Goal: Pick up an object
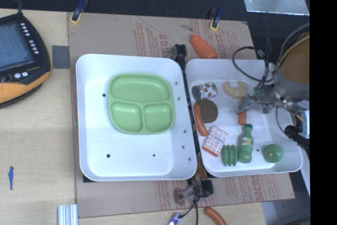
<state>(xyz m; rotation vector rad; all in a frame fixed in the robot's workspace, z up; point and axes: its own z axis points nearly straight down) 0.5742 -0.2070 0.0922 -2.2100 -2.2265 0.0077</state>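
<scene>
Robotics lab bench. Evidence: teach pendant point(18, 63) with screen at 9 o'clock; cardboard sheet point(152, 34) clamped to the wooden benchtop point(37, 160) by blue clips point(79, 10) at 12 o'clock; two white bins point(87, 113); toy food items at 3 o'clock; loose black cabling point(247, 60).

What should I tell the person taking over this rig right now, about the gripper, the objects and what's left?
Gripper: low over the right white bin, beside a small orange carrot-like piece; no object seen between its fingers.
Right bin: green plastic bottle, green round apple-like toy, red-and-white flat packet, brown round disc.
Left white bin: light green divided plate.
Done: nothing lifted.
Left: grasp and raise one object.
</scene>
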